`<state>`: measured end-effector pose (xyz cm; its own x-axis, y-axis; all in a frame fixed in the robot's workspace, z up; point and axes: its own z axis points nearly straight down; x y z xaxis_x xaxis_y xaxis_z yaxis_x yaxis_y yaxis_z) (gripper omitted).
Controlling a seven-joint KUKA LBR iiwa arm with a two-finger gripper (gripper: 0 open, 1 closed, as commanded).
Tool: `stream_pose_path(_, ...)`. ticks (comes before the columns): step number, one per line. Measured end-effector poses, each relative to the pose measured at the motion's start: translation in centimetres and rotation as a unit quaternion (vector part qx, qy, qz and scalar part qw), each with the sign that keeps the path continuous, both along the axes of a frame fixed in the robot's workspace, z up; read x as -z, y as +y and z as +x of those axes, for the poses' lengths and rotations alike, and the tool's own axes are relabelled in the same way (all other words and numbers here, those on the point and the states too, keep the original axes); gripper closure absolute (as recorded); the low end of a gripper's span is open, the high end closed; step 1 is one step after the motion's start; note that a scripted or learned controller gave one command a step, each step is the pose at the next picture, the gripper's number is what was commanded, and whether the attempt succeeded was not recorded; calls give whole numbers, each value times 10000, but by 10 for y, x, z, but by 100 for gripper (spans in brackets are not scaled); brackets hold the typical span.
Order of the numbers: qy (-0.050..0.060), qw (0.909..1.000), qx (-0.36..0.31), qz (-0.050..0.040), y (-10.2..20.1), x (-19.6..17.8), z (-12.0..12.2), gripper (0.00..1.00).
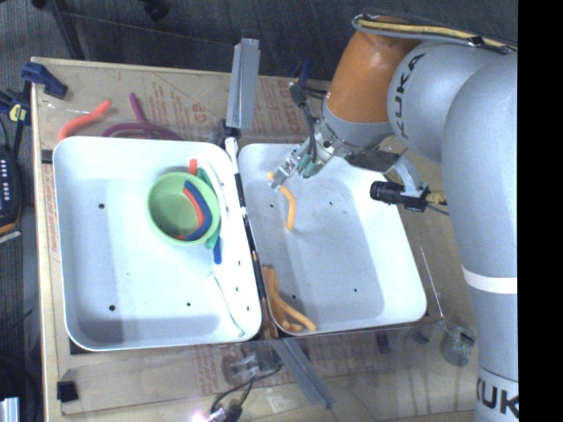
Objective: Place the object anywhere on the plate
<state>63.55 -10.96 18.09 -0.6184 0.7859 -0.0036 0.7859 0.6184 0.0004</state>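
Observation:
A green plate (174, 205) lies in the left bin (106, 262), with a blue and a red curved piece on its right half. A thin orange curved strip (288, 209) lies on the floor of the right bin (369, 271), near its upper left. My gripper (295, 167) hangs just above the strip's upper end, at the bin's top-left corner. From this angle I see nothing held between its tips. The plate is well to the gripper's left, across the rims between the bins.
More orange curved pieces (286, 308) lie in the right bin's lower-left corner. A blue piece (216, 250) pokes out below the plate's rim. A grey bar (242, 82) stands behind the bins. Red and purple items (132, 121) lie on the bench beyond the left bin.

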Motion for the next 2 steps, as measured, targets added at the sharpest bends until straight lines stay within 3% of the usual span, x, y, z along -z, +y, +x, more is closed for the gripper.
stream_pose_path(1, 32, 9873, -1590, 13, 79, -11, -7, 100)
stream_pose_path(2, 32, 9873, -1589, 10, 79, -11, -7, 0)
